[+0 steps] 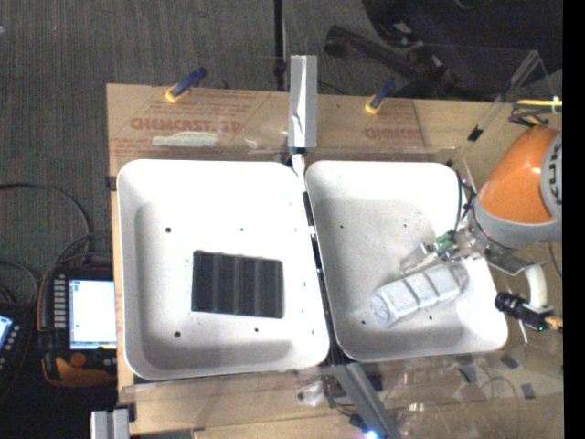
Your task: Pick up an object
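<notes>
Clear plastic bottle (416,295) is seen lying on its side in right bin (366,337), tilted diagonally, cap end toward lower left, ridged body

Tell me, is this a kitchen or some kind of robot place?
Probably a robot lab or workshop. A robot arm reaches over two white bins on a bench, clamps pin a board down, and a handheld control screen lies on the floor beside it.

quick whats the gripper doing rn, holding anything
Gripper: low in the right bin, right above the clear plastic bottle; grip state cannot be told.
</notes>
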Tool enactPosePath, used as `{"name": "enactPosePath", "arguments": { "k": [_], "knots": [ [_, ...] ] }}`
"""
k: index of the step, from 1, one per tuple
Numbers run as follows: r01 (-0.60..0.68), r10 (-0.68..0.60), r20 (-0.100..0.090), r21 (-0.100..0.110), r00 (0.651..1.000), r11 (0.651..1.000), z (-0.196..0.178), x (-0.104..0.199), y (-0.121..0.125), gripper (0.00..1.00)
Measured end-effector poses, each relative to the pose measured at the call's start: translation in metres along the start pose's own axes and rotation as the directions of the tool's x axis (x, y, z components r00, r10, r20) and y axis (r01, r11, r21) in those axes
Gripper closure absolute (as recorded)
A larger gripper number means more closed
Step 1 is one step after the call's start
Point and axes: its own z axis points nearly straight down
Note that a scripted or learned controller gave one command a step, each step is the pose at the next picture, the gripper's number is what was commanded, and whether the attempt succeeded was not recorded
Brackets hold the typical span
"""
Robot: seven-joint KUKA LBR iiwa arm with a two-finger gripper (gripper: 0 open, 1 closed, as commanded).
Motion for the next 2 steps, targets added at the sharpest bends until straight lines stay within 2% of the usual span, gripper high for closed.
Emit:
{"name": "enactPosePath", "arguments": {
  "k": [1,2],
  "knots": [
    [-0.157,0.157,-0.002,-0.003,0.988,0.988,0.001,-0.013,0.074,0.00],
    [0.046,-0.046,0.011,-0.004,0.999,0.999,0.000,0.016,-0.018,0.00]
  ]
}}
